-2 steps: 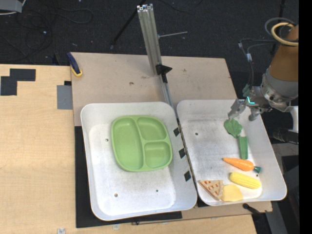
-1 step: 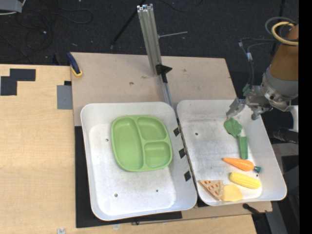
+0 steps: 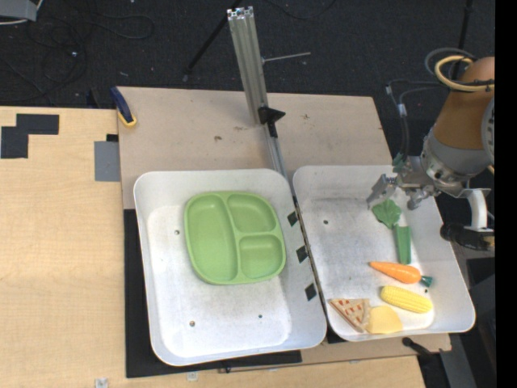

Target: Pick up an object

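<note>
Camera view: gripper over green spatula

Left bin holds green plate [image 3: 235, 237]. In right bin [image 3: 339, 241], green spatula [image 3: 396, 226] lies w/ blade directly under gripper [image 3: 397, 192], fingers spread wide; its long axis runs handle-down toward carrot [image 3: 396, 272], away from gripper.

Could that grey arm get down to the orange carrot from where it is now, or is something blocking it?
Probably yes. The carrot lies uncovered in the right bin, with the gripper hanging over that same bin just beyond it. The green spatula lies between them and the corn sits close by, so a clean grab might be awkward.
</note>
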Tool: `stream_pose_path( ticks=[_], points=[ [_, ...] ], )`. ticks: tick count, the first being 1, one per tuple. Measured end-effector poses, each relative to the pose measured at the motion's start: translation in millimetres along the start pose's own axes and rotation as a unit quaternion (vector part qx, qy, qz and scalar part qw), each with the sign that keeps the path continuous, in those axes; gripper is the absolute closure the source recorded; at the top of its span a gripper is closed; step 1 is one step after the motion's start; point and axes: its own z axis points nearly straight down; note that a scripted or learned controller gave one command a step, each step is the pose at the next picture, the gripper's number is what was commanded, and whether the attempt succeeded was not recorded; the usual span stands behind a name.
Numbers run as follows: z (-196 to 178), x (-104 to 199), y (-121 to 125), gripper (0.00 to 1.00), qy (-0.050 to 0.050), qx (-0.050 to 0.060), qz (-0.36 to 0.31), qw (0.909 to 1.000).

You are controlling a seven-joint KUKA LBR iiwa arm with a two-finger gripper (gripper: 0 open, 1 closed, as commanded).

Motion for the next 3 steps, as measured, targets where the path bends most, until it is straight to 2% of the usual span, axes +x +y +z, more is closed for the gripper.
stream_pose_path(
  ticks=[1, 2, 3],
  points=[
    [63, 5, -4, 0.00, 0.001, 0.000, 0.000, 1.0000],
    [84, 6, -3, 0.00, 0.000, -0.003, 0.000, 1.0000],
    [72, 6, -1, 1.00, 0.000, -0.006, 0.000, 1.0000]
  ],
)
